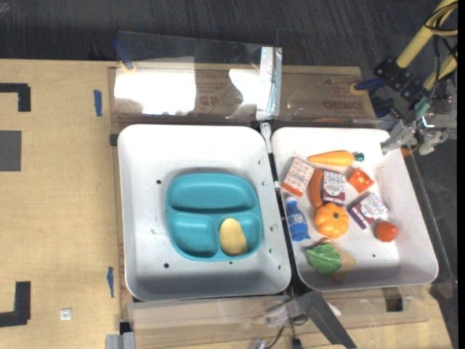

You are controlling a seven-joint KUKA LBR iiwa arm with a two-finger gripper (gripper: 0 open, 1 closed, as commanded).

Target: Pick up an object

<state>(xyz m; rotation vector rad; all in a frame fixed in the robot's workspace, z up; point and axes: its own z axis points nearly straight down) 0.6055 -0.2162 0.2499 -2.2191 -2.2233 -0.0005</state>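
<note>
- At centre left, the left bin (138,195) holds a teal tray (212,213) with a potato (233,236) in its lower right compartment.
- Right of centre, the right bin (407,217) is crowded: carrot (333,158), orange (332,221), tomato (386,231).
- At the upper right edge, the gripper (407,138) sits by the bin's corner; whether it is spread cannot be told.
- The tomato, apart from its neighbours, looks the easiest pick; a straight descent would suit.

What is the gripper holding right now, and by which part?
Nothing that can be seen. The gripper sits at the right bin's upper right corner, apart from the toys, such as the carrot.
</note>
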